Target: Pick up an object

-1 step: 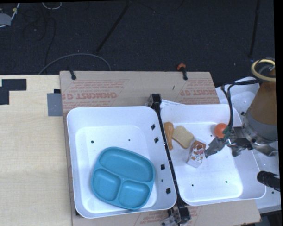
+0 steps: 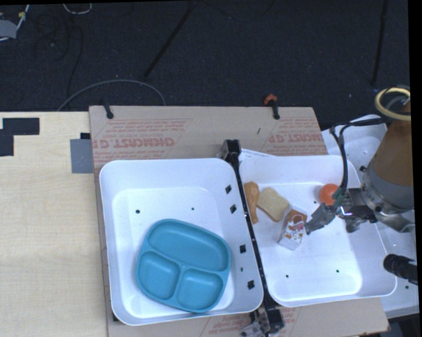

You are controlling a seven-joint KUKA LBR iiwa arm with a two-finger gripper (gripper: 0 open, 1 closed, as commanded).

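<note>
The right bin (image 2: 325, 281) holds several small items. A small white and brown carton (image 2: 293, 232) lies tilted near its middle. A tan bread slice (image 2: 272, 204) and an orange-brown roll (image 2: 251, 199) lie by the left wall. An orange ball (image 2: 328, 193) sits toward the right wall. My gripper (image 2: 318, 221) reaches in low from the right, its tip just right of the carton and below the orange ball. Whether it touches the carton is unclear.
A blue divided plate (image 2: 183, 264) lies in the left bin (image 2: 128, 177). A black divider (image 2: 244, 225) runs between the two bins. The grey arm body (image 2: 395, 185) hangs over the right bin's right rim. The right bin's front half is bare white floor.
</note>
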